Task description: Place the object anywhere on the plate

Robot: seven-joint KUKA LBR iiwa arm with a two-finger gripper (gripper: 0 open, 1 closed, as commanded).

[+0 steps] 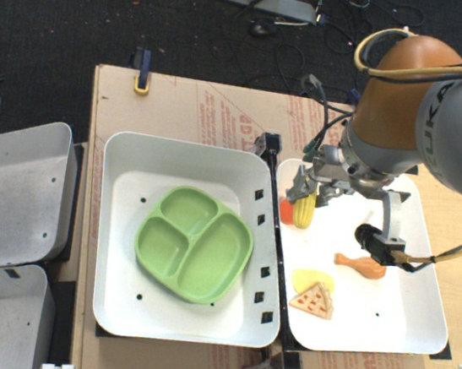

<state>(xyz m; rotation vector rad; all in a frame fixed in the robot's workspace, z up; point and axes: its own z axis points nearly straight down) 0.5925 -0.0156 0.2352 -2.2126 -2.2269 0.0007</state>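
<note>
While you read this entry, note the arm reaches in from the right of the frame.
Tool: tool (305,191) sits low over the upper left corner of the right bin (415,333); I judge it is lined up for a pick.
Tool state: you cannot tell whether it is parted or closed from this slant.
Object: corn cob (303,210), yellow, touching or just under the tool, beside an orange-red piece (287,212); grasp not confirmed.
Plate: green divided plate (195,243) lies in the left bin (131,165), centre of frame, well apart from the cob.
Others: chicken drumstick (361,265), pizza slice (313,301), yellow piece (313,279) lie lower in the right bin.
Table: table (191,106) carries both bins.
</note>
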